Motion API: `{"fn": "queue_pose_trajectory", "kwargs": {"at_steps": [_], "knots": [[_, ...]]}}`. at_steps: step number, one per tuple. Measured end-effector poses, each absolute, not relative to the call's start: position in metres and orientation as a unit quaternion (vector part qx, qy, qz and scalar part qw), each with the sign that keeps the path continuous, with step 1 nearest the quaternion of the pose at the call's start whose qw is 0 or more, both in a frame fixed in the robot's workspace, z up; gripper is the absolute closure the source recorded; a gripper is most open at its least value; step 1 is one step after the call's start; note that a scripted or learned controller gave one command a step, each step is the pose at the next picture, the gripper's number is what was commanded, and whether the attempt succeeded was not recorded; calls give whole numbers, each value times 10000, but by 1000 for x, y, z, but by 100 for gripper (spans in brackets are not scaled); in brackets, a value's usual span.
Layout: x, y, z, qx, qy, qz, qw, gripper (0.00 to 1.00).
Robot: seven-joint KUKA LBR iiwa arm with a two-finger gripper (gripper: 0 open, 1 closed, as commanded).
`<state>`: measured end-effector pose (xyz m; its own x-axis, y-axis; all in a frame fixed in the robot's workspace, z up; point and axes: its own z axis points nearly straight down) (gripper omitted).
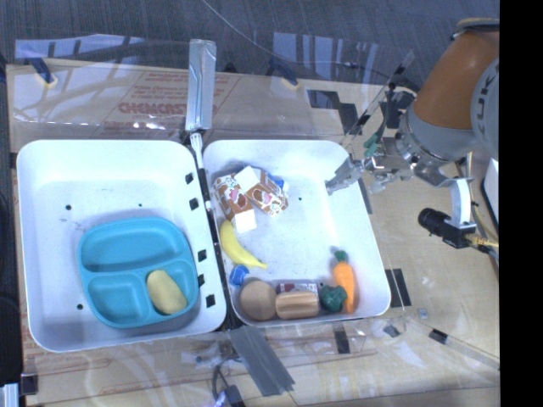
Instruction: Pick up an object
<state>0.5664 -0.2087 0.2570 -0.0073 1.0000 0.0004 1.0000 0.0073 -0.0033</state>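
At right bin (254,153) right rim: gripper (346,176) low, grip state unclear; bin centre open, toys crowd near edge.

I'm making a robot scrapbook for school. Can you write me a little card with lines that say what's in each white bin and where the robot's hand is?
left bin: blue tray with a yellow potato-like toy in its lower right compartment
right bin: banana, carrot, small printed cartons, brown round toy, hot dog-like toy, small green toy
hand: at the right bin's upper right rim, nothing seen between its fingers
arm: comes in from the right
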Motion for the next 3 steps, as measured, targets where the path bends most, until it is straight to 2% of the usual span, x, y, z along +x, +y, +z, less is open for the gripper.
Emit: {"fn": "queue_pose_trajectory", "kwargs": {"at_steps": [1,2,3], "knots": [[480,-203,115,-7392,-6734,-37,7,0],[485,-201,102,-7232,-6906,-79,-35,0],[529,-203,157,-5493,-8356,-4,-17,0]]}}
